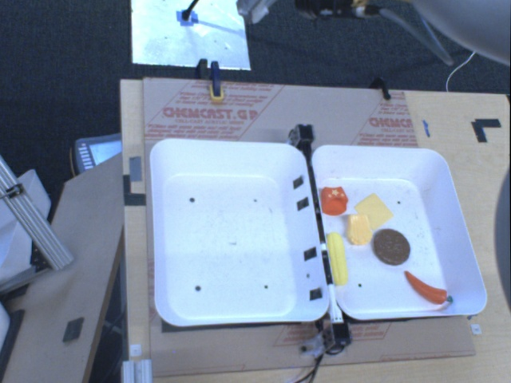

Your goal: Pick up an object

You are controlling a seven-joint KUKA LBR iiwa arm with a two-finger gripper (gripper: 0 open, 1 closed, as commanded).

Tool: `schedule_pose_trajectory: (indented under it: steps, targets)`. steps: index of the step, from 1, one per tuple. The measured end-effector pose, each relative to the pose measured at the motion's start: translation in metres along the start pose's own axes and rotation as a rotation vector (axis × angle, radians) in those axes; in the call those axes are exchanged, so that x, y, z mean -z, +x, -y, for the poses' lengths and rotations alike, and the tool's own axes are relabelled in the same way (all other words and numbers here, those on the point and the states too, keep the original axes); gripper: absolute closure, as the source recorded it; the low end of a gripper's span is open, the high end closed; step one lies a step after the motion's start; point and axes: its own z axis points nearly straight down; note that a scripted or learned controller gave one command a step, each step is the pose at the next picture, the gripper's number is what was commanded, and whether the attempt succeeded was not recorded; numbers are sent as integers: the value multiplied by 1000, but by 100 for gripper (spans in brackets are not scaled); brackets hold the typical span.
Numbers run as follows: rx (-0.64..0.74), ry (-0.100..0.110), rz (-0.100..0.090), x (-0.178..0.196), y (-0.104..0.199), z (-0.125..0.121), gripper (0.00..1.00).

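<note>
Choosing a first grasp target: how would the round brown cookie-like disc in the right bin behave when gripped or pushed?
The round brown disc lies flat, so it would probably slide rather than roll. Its low profile likely leaves little edge to pinch. It touches the pale yellow block, so a push may shift that too.

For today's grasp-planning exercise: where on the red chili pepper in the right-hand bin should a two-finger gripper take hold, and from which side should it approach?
Probably the chili pepper's thicker middle, coming straight down from above. It lies flat and slanted near the right bin's lower corner, so the jaws would best close across its narrow width, clear of the wall.
</note>
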Motion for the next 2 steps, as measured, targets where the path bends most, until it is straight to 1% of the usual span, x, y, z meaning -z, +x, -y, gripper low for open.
schedule_pose_trajectory:
  steps: [2]
  targets:
    - [8, 1, 2, 17, 2, -2, 100]
